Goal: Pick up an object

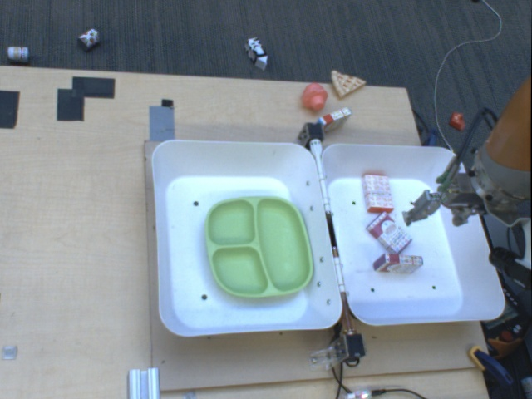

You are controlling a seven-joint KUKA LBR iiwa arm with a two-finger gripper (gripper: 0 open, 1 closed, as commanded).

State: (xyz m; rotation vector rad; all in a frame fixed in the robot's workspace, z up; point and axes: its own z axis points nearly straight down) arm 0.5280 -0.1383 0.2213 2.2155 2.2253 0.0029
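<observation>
Three small red-and-white cartons lie in the right bin [465, 298]: one upright-looking carton [377, 193] toward the back, a second carton [390, 232] tilted in the middle, and a third carton [397, 263] lying flat toward the front. My gripper [438, 213] hangs over the right half of this bin, to the right of the middle carton and apart from it. It is open, with one dark finger [417, 210] pointing left toward the cartons and nothing between the fingers.
A green divided plate [258, 247] fills the middle of the left bin [179, 223]. Behind the bins, a red ball [314, 96], a pizza-slice toy [347, 82] and a small red-and-white item [335, 118] lie on the bench. A cable loops at the right.
</observation>
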